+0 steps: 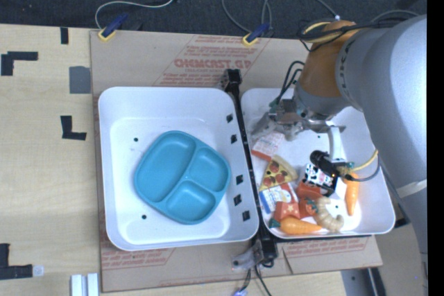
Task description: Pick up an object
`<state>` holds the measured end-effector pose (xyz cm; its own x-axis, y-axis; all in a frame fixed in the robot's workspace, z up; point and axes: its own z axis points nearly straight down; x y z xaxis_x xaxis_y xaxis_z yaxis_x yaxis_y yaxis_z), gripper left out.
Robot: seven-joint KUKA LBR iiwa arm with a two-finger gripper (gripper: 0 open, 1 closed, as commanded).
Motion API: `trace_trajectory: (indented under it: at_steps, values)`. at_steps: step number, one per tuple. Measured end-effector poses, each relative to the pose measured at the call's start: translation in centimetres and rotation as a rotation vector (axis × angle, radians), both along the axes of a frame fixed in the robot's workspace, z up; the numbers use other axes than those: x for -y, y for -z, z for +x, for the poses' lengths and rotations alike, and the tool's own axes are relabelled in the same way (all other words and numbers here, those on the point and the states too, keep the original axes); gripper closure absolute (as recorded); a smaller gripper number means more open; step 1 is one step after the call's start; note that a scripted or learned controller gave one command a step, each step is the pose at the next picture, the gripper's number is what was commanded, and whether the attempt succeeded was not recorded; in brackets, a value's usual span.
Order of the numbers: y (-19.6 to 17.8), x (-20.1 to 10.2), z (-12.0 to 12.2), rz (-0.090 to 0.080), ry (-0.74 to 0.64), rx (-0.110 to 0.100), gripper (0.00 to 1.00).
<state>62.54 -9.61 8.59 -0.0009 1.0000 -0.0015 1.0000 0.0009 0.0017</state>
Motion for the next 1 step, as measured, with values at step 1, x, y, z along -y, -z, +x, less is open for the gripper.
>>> trace_trajectory:
  at_steps: [1]
  values:
    - [0.07,0.06,4.2,0.0,-0.001,0.0,0.0]
